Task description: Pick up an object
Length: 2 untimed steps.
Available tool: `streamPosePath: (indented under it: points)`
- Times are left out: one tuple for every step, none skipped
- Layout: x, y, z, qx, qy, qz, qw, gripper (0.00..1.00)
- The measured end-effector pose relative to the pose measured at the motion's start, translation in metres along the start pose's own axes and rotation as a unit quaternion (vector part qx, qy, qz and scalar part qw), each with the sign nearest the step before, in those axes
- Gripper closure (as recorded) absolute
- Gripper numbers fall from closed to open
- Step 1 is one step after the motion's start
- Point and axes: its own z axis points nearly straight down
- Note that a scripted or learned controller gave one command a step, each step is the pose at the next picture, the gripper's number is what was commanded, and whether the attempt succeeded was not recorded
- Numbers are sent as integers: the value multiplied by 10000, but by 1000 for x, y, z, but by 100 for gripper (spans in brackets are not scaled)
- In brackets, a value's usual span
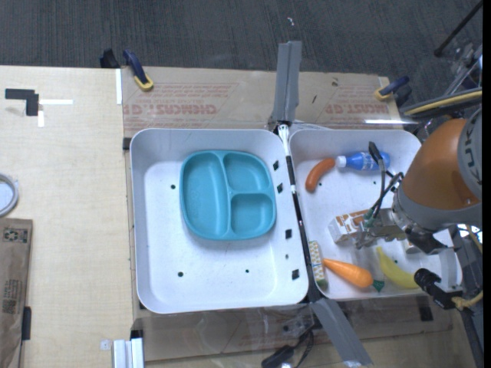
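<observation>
The pincer (367, 234) hung low in the right bin (337, 140), touching the small carton (349, 225); its grip state could not be told.

You've got a wooden bench (61, 205), a roll of tape (6, 195) at its left edge, a brown paper bag (14, 282) below that, two blue-and-yellow clamps (138, 72) (393, 89) pinning printed cardboard (199, 102), dark carpet (192, 14) beyond
</observation>
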Motion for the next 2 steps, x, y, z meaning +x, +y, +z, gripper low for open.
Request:
streamPosePath:
  points:
    - [0, 0, 0, 0, 0, 2, 10000, 0]
    - [-1, 0, -7, 17, 1, 14, 10000, 100]
